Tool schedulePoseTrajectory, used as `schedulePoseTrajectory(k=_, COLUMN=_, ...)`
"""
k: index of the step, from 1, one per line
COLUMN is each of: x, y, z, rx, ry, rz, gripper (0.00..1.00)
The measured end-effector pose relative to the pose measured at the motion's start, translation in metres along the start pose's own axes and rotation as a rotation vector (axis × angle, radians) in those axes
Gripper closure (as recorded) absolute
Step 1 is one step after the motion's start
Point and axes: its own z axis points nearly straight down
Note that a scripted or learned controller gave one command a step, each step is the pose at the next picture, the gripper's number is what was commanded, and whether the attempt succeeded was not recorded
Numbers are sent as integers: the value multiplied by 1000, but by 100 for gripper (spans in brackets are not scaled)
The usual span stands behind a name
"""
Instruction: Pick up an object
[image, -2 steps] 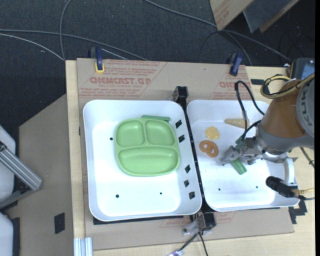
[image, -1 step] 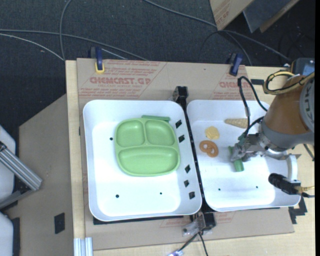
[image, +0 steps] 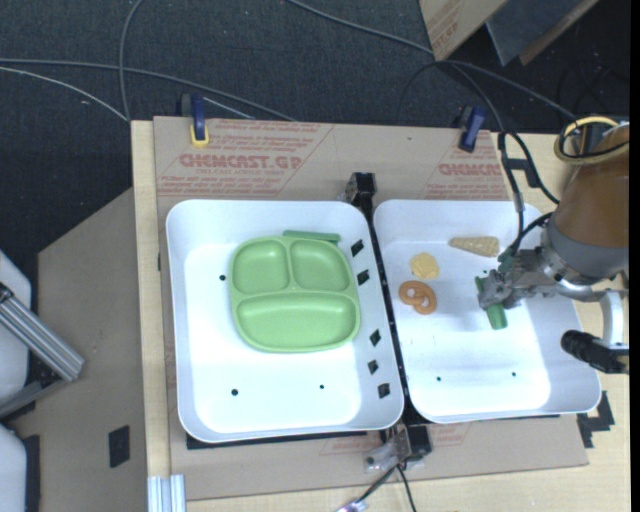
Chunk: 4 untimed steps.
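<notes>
In the right bin (image: 470, 390) lie a small orange pretzel (image: 418, 296), a round yellow piece (image: 425, 266) just behind it, and a tan, elongated piece (image: 474, 244) near the bin's far wall. My gripper (image: 494, 293) hangs low over the bin's right half, to the right of the pretzel. A small green object (image: 496, 318) pokes out directly below the gripper's tip. Whether the gripper grasps it or it merely lies beneath is unclear. The grey arm with its orange band (image: 600, 205) comes in from the right.
The left bin (image: 200, 380) holds a green divided plate (image: 294, 294). Black clips (image: 374, 340) line the seam between the two bins. Cables (image: 520, 180) run along the arm near the right bin's far corner.
</notes>
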Motion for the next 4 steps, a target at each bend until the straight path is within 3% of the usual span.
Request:
schedulePoseTrajectory(k=2, x=-9, y=5, z=-101, rx=-1, ry=0, rz=-2, gripper=100)
schedulePoseTrajectory(k=4, x=85, y=10, z=-87, rx=8, ry=5, rz=-7, gripper=100)
